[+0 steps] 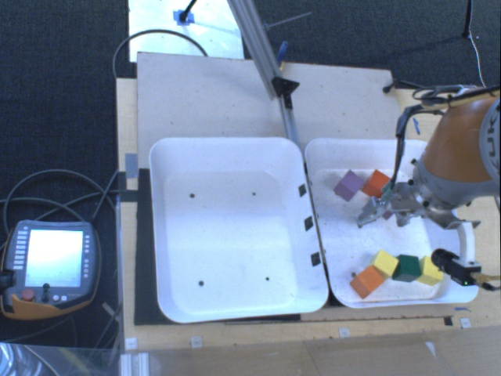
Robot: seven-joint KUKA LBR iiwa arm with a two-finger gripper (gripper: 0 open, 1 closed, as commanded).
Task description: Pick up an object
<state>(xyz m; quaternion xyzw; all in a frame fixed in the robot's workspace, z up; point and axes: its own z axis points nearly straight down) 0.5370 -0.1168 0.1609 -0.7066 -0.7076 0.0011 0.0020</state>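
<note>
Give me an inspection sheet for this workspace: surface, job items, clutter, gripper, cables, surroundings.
Surface: bench bearing left bin and right bin side by side.
Job's things: in the right bin, purple block and orange block at the far end; orange cube, yellow block, green block and yellow cube at the near end.
Clutter: nothing seen.
Gripper: gripper low over the right bin's middle, between the two groups.
Cables: black cable behind bench; more near pendant.
Surroundings: teach pendant on dark carpet, left.
</note>
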